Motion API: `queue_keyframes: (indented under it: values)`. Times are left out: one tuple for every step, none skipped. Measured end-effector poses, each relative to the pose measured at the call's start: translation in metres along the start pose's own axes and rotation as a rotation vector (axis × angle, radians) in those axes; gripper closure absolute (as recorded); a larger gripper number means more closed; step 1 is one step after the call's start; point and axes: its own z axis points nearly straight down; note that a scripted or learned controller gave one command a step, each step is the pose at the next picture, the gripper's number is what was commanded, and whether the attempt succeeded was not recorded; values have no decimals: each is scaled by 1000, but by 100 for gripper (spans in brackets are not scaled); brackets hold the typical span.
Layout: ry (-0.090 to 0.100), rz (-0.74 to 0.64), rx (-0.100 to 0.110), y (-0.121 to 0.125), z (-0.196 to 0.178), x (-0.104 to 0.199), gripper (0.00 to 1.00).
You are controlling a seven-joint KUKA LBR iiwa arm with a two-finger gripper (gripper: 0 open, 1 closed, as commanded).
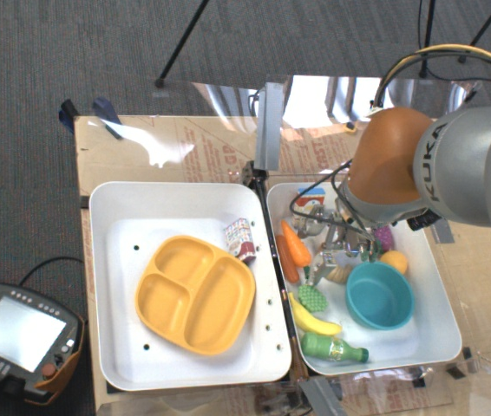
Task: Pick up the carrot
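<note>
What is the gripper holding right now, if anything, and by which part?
Nothing, as far as the view shows. The gripper hangs over the right bin, beside the carrot, which lies free on the bin floor.

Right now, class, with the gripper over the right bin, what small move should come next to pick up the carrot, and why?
Probably shift the gripper slightly toward the carrot, which lies just to its left by the bin's left wall, not between its fingers.

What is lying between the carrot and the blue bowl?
In the camera view, the pincer hangs between the carrot and the blue bowl. Just below it lies a small green toy.
</note>
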Motion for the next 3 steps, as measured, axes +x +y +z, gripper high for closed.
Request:
queue_keyframes:
  values:
    - [1, 3, 1, -1, 1, 22, 0]
    - [-4, -52, 1, -46, -35, 2, 0]
    - [-3, 46, 0, -73, -40, -29, 0]
